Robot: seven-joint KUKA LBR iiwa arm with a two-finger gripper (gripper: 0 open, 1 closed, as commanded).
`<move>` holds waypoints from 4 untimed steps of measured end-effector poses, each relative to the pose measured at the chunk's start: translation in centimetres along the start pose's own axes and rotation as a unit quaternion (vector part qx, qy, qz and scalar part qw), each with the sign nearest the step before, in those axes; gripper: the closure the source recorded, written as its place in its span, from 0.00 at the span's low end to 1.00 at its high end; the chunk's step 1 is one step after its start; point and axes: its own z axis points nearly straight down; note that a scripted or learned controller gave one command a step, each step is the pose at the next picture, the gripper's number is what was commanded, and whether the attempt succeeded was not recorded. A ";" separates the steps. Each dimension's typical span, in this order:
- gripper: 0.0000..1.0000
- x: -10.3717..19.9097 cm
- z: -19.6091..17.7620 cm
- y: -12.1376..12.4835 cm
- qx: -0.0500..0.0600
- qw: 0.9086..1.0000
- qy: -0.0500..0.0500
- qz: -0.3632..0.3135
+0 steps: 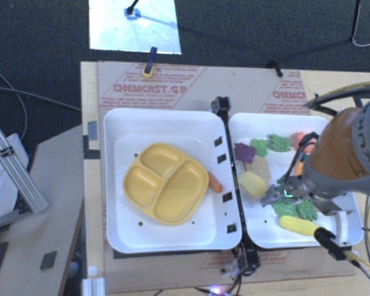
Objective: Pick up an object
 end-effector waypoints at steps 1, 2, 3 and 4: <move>1.00 0.0 -1.1 0.1 -0.001 1.000 0.000 -0.001; 0.00 0.0 -1.0 0.1 -0.001 1.000 0.000 -0.001; 1.00 0.0 -2.1 0.2 -0.002 1.000 0.000 -0.002; 0.00 0.0 -2.0 0.2 -0.002 1.000 0.000 -0.002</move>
